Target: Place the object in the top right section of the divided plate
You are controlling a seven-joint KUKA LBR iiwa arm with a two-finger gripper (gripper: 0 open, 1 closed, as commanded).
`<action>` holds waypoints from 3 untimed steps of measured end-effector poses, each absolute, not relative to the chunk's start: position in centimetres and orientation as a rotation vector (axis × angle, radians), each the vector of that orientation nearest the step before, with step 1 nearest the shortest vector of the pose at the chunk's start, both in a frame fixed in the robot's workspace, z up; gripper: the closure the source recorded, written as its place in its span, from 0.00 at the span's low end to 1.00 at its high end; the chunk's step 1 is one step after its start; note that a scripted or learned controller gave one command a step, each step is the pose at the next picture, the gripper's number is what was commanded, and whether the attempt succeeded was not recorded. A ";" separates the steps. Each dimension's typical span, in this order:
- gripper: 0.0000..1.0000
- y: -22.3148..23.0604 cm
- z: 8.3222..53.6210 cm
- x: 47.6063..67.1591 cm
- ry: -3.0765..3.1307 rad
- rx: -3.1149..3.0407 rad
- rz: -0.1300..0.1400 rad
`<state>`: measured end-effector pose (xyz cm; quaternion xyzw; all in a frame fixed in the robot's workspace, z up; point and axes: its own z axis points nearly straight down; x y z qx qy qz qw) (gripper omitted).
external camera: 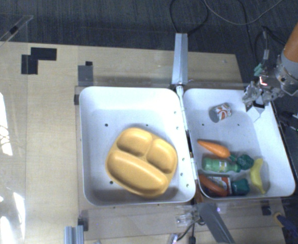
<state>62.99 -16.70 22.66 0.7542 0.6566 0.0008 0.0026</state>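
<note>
Left bin (95, 136): yellow divided plate (141, 160) lies in it, tilted, three sections up.
Right bin (276, 151): small can (220, 112) near the far end, label too blurred to read; carrot (214, 148), green bottle (225, 163), red item (213, 185) and banana (257, 175) cluster at the near end.
Arm: reaches in from the right, over the right bin's far right corner.
Jaws (254, 98): cannot tell if open or closed; can lies just left of them.

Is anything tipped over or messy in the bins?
Yes. The small can in the right bin lies on its side, and the yellow divided plate sits crooked in the left bin.
</note>
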 end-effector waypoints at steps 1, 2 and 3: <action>1.00 -8.4 21.0 62.0 2.026 2.398 0.004; 1.00 4.3 19.2 62.5 2.279 2.160 0.005; 1.00 16.7 19.9 57.4 2.265 2.177 0.004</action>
